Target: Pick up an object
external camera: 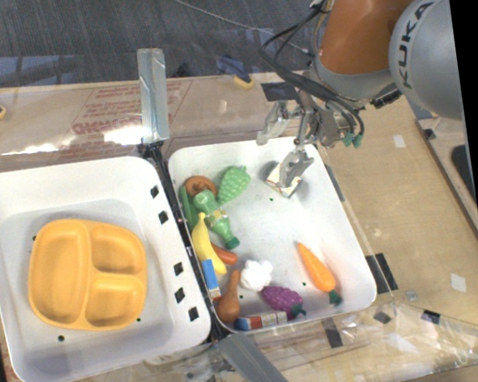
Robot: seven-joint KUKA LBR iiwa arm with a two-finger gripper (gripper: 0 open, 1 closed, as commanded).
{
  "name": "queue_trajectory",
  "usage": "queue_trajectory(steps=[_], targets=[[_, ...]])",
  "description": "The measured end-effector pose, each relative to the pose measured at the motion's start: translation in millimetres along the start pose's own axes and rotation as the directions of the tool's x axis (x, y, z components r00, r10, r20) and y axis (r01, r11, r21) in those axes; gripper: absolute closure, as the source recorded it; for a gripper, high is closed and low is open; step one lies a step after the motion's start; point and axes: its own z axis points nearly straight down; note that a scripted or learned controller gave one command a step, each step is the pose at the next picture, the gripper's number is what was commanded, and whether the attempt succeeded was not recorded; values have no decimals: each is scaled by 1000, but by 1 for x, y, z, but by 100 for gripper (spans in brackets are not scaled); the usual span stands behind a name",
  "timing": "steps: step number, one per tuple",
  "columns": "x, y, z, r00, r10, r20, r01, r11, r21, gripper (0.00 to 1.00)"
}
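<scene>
Your tool (pixel 293 167) hangs low over the right bin's (pixel 341 215) far right corner, grip state impossible to tell, while toy food crowds its left wall.

We note two white bins side by side on the bench (pixel 417 205). The left bin (pixel 2 263), mid-left of the frame, holds a yellow compartment tray (pixel 86 273). The right bin (pixel 331 217) sits at frame centre. Clear plastic sheeting (pixel 62 122) covers the bench at upper left. Black tape strips (pixel 379 272) lie lower right.
</scene>
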Motion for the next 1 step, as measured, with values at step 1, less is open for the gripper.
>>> queue_trajectory(steps=[1], targets=[[128,-40,69,997,-76,-6,76,997,-2,0]])
